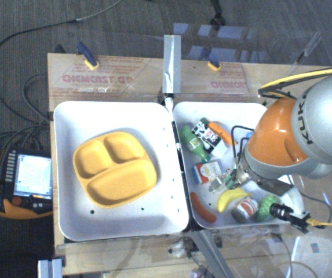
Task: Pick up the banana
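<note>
The yellow banana [230, 198] lies in the right bin [183, 155], near its front edge, curved and pointing towards the lower left. My gripper [228, 180] hangs low in that bin, just behind the banana and beside a small white box [207, 171]. The arm's grey and orange wrist [276, 143] covers the right part of the bin. I see nothing lifted off the bin floor.
Around the banana lie a red sausage [203, 208], a can [245, 209] and a green item [267, 206]. Further back are a green bottle [192, 143], a black-and-white carton [207, 134] and a carrot [221, 133]. The left bin [67, 213] holds a yellow divided plate [115, 168].
</note>
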You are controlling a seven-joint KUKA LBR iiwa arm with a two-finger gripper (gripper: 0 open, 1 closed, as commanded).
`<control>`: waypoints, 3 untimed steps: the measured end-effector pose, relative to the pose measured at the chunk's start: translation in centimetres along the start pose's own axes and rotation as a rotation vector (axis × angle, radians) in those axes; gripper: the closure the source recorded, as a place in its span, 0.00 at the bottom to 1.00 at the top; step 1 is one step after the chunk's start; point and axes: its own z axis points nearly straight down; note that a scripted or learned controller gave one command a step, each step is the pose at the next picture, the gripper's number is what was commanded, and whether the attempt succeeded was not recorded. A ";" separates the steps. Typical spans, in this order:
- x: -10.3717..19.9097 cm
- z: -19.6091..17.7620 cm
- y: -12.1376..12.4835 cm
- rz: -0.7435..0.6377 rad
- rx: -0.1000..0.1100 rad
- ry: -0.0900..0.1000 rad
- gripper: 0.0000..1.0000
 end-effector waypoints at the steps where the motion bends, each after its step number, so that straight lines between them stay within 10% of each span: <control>1: -8.0 -12.1 2.7 0.130 0.017 0.002 1.00; 2: -8.0 -12.1 2.7 0.130 0.018 0.003 0.00; 3: -3.1 -1.3 -0.5 0.187 0.019 0.008 0.00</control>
